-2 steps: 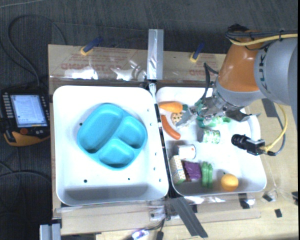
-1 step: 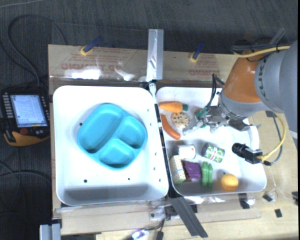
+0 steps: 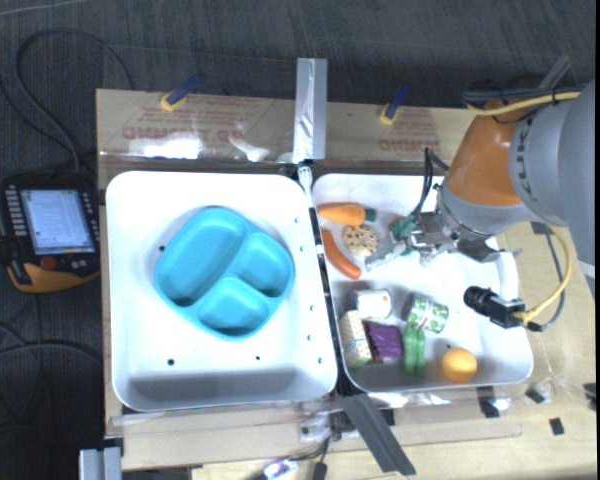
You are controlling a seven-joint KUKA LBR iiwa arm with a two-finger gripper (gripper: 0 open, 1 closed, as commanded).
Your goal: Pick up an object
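Note:
My gripper (image 3: 392, 242) hangs low over the upper middle of the right bin (image 3: 510, 288), open, with nothing between its fingers. Just to its left lie a round cookie (image 3: 359, 237), a carrot (image 3: 341, 212) and an orange sausage (image 3: 342, 259). Below it in the same bin are a white cup (image 3: 373, 303), a green can (image 3: 427, 315), a purple packet (image 3: 385, 340), a small box (image 3: 355, 340), a green piece (image 3: 413, 352) and an orange fruit (image 3: 459, 364).
The left bin (image 3: 140, 368) holds a blue divided tray (image 3: 225, 268). A black cable plug (image 3: 490, 304) and yellow cable hang over the right bin's right side. A teach pendant (image 3: 45, 233) lies on the floor at far left.

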